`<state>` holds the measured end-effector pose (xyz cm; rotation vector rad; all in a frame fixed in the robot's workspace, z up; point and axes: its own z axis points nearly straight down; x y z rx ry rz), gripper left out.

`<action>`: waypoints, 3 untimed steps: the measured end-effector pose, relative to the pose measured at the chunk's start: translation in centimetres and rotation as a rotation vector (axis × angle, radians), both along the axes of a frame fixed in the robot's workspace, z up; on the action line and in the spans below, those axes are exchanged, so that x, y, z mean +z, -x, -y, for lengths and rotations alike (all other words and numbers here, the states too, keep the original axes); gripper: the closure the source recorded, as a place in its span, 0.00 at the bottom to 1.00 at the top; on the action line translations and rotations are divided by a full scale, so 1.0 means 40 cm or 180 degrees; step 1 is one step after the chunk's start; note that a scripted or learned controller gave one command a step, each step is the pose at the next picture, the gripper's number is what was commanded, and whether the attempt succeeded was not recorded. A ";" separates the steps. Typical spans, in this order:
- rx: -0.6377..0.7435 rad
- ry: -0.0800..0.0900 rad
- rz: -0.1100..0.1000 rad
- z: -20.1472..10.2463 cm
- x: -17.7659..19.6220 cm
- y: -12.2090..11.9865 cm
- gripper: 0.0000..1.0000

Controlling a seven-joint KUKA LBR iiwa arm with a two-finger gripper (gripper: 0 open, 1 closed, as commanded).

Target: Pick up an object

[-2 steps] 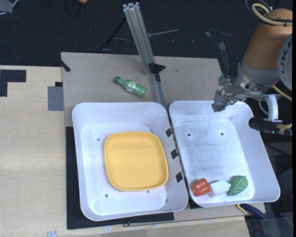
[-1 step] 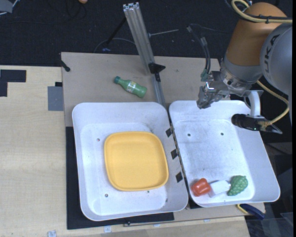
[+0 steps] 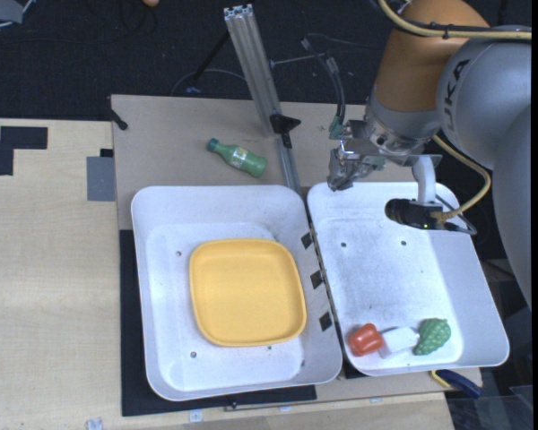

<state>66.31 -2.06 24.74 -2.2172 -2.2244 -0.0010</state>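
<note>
Right now your gripper (image 3: 341, 176) hovers at the far rim of the right bin (image 3: 480, 267), and from this slant you cannot tell how its jaws stand. The candidates lie clustered at that bin's near edge: a red piece (image 3: 366, 339), a white block (image 3: 398, 341) touching it, and a green bumpy piece (image 3: 433, 335) just beside. Pick the green one, since it sits at the cluster's end; descend straight above it so neighbours aren't nudged. The yellow plate (image 3: 247, 291) in the left bin (image 3: 157, 240) looks too flat to pinch.
</note>
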 end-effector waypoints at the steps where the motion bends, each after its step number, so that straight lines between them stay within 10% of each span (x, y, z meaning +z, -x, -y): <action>1: -0.0007 0.0004 -0.0002 -0.104 -0.010 -0.016 1.00; 2: -0.0005 0.0002 -0.0004 -0.221 -0.050 -0.009 1.00; 3: -0.0007 0.0004 -0.0002 -0.220 -0.049 -0.009 0.00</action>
